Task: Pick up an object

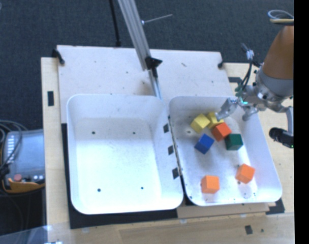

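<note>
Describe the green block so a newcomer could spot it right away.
Look in the right-hand bin, the one with blocks in it. In the cluster near its far side, the green block sits at the cluster's right edge, right of the blue block and touching an orange block. It is the only green piece.

— Where do the two bins sit?
— Side by side on the desk (139, 67): the left bin (119, 154) and the right bin (261, 151), walls touching.
— And the blocks?
— All in the right bin. A cluster of blocks (215, 131) lies toward the back; two blocks (228, 179) lie apart near the front.
— The claw (236, 107)?
— Over the right bin's back edge, just beside the cluster.
</note>
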`<state>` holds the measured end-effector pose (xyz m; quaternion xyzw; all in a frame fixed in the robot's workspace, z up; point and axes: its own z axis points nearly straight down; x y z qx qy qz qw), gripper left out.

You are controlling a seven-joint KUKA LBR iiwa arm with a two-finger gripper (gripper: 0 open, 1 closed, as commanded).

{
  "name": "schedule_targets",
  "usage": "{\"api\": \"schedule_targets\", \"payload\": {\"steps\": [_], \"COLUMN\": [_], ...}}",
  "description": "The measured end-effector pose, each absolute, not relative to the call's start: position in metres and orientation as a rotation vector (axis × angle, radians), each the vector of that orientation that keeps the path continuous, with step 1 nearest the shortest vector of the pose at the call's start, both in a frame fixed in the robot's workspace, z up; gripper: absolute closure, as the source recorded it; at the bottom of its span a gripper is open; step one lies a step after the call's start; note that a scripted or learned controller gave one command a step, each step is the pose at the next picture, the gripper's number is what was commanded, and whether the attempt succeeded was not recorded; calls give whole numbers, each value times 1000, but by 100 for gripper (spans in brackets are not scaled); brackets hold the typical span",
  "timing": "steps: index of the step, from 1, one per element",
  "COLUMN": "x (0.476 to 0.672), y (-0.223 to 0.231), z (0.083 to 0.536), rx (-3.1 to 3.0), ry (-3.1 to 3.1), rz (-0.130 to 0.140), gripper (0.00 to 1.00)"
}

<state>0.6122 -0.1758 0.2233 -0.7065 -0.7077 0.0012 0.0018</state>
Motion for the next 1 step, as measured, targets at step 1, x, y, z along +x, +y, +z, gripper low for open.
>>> {"api": "schedule_targets", "payload": {"steps": [1], "x": [613], "y": [-176], "z": [226], "rx": [-2218], "ry": [-2226], "rz": [1], "gripper": [0]}}
